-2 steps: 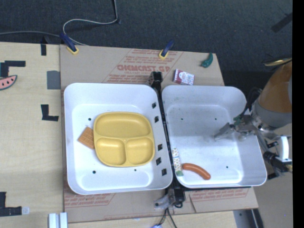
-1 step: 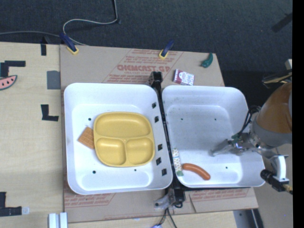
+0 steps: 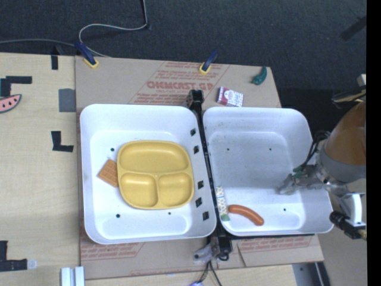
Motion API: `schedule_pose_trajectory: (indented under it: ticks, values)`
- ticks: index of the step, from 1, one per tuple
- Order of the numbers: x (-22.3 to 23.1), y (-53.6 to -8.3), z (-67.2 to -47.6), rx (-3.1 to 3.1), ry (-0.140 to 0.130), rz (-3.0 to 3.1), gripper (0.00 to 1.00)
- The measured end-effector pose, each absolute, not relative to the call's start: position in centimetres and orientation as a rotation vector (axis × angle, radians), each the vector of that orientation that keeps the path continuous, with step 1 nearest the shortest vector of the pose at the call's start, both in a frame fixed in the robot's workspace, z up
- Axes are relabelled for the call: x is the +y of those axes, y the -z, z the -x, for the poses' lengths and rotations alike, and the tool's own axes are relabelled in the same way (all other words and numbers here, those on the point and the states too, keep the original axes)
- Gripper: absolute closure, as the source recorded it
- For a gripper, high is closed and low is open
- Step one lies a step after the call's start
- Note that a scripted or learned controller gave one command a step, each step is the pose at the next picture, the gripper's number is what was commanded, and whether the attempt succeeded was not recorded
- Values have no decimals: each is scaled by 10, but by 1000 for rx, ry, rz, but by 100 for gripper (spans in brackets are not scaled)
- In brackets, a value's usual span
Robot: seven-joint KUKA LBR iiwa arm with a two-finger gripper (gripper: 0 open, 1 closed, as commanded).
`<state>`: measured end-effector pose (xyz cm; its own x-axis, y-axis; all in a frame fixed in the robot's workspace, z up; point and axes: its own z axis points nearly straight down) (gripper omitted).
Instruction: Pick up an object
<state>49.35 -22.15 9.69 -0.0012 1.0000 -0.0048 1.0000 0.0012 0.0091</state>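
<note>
- Camera view, the step in hand: the arm (image 3: 348, 145) reaches in from the right, its gripper (image 3: 290, 185) low over the right-hand part of the right bin (image 3: 297, 121). This reads as the approach before a grasp; nothing has been lifted.
- Camera view, the likely target: an orange sausage-shaped toy, perhaps a hot dog (image 3: 245, 214), lies on the right bin's floor near its front wall, left of and nearer the camera than the gripper, and apart from it.
- Camera view, the next move: judging from this, the gripper would have to travel leftward and toward the front wall, straddle the narrow toy across its width, then close. The toy lies close to the wall, so a finger could strike the bin there.
- Camera view, the tool: the metal fingers point left and down toward the bin floor, with no object seen between them. At this slant I cannot tell how far apart they stand.
- Camera view, the other bin: the left bin (image 3: 95, 121) holds a yellow divided plate (image 3: 156, 174) with a tan waffle-like piece (image 3: 108, 173) tucked against its left edge.
</note>
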Motion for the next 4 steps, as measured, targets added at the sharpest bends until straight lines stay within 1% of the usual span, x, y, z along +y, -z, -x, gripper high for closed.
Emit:
schedule_pose_trajectory:
  ticks: [4]
  values:
    - [-219, -134, -495, 2220, -7, -2213, 100]
